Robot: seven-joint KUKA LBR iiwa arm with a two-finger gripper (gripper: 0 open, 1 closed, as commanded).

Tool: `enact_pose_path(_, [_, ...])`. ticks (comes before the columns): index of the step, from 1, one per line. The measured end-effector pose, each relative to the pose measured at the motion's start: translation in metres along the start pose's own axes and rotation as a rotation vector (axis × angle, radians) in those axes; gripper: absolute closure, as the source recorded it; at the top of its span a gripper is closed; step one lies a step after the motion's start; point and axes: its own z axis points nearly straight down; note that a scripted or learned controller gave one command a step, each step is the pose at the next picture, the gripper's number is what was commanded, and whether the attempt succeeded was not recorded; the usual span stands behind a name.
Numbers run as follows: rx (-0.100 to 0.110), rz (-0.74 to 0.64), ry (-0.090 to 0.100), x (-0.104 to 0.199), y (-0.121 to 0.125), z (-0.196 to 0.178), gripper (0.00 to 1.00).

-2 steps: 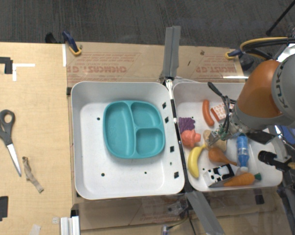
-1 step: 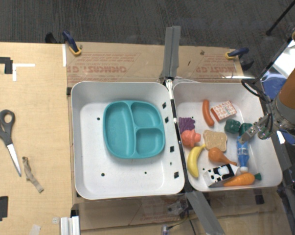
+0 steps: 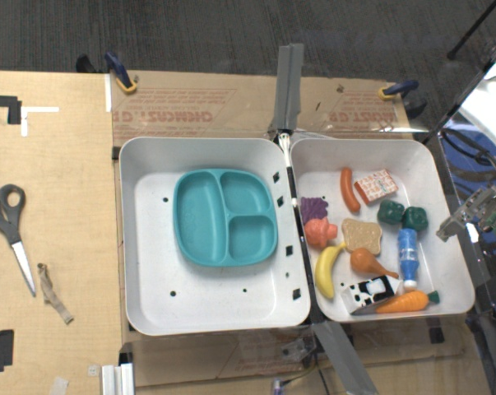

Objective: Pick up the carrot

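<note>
Hovering beside the right bin [image 3: 445, 179], my tool [image 3: 470, 214] is sitting well apart from the carrot [image 3: 405, 303]; I cannot tell its state.

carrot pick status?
Nothing looks done yet: the carrot lies at the near edge of the right bin, next to the blue bottle. The pincer sits at the bin's right rim, away from it. Approach, grasp and lift all remain.

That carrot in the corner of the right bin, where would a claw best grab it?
Probably across the thick middle of the carrot, coming straight down from above. It lies flat, lengthwise along the right bin's near wall, green top pointing right, with a black-and-white toy touching its thin end, so the middle seems the freest part.
</note>
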Motion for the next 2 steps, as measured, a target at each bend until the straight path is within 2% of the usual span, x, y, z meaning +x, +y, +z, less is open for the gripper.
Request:
enact_pose_path(1, [-0.001,-0.192,0.002,-0.010,0.065,0.070,1.00])
enact_pose_path(2, [-0.001,-0.410,-0.001,-0.045,0.053,0.005,1.00])
